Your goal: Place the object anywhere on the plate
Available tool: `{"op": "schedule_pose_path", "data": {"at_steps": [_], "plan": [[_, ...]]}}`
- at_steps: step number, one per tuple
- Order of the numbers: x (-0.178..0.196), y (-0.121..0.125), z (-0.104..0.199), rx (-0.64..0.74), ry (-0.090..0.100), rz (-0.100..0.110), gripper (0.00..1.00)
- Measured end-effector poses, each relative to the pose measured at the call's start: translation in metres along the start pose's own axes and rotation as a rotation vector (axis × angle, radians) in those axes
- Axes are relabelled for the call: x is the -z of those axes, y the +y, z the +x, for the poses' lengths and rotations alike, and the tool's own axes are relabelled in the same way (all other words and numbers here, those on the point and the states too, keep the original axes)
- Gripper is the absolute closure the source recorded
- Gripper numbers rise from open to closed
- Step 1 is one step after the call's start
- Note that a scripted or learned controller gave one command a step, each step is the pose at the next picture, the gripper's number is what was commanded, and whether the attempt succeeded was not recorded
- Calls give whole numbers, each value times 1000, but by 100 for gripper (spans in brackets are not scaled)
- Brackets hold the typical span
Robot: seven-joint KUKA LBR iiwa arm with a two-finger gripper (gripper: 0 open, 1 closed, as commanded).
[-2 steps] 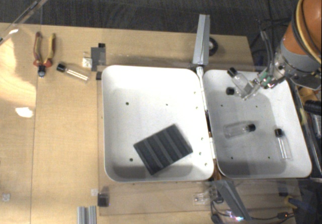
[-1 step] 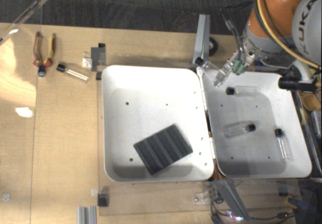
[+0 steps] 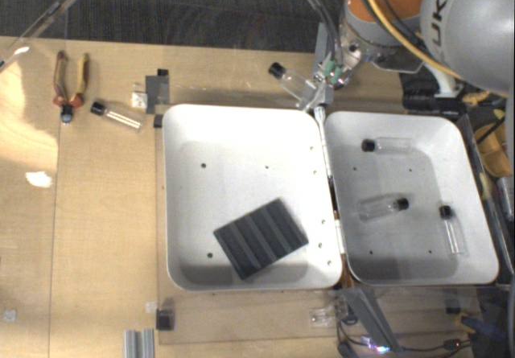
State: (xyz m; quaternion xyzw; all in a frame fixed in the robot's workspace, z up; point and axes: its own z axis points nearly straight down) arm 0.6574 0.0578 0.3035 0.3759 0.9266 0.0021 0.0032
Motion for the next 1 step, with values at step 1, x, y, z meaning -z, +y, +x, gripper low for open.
{"op": "schedule_pose_path", "data": {"at_steps": [1], "plan": [[-107, 36, 29, 302, 3, 1, 100]]}}
